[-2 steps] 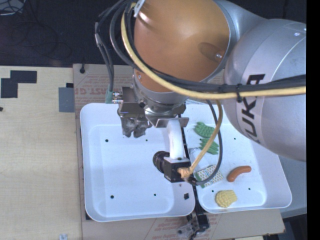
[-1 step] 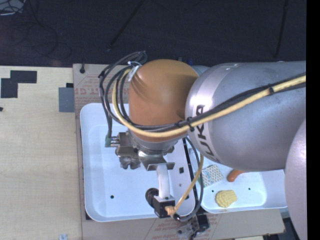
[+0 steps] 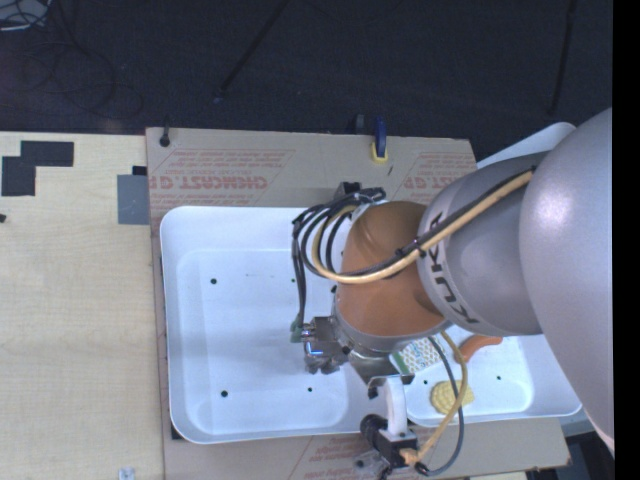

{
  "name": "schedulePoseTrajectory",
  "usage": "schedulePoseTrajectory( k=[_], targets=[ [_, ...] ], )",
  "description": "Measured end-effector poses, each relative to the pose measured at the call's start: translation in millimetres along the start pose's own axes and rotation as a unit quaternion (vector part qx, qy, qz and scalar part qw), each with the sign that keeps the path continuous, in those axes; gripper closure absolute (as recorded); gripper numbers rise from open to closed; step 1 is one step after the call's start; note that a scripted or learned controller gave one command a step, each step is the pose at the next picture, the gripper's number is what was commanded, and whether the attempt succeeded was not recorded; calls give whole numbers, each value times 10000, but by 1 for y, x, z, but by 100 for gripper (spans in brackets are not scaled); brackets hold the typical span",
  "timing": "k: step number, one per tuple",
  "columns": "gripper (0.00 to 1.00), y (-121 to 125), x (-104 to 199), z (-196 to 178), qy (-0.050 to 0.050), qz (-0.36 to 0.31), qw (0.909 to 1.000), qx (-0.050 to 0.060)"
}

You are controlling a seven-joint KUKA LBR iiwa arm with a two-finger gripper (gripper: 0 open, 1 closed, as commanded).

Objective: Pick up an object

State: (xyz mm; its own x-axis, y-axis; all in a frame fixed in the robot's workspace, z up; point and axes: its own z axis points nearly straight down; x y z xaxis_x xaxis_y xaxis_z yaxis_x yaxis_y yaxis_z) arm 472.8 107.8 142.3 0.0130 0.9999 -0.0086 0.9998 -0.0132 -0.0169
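Gripper [image 3: 318, 353] near left bin [image 3: 190, 268] right edge

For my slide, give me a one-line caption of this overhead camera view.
Grey arm with orange band reaches from the right over two white bins, above a yellow object in the right bin.

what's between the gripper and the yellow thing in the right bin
In the camera view, the raised white rims where the two bins meet, partly hidden by the arm's wrist, separate the gripper from the yellow object.
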Motion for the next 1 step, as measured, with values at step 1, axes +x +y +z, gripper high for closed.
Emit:
schedulePoseTrajectory(
  k=[1],
  targets=[
    [100, 0, 77, -103, 66, -106, 9999, -107]
  ],
)
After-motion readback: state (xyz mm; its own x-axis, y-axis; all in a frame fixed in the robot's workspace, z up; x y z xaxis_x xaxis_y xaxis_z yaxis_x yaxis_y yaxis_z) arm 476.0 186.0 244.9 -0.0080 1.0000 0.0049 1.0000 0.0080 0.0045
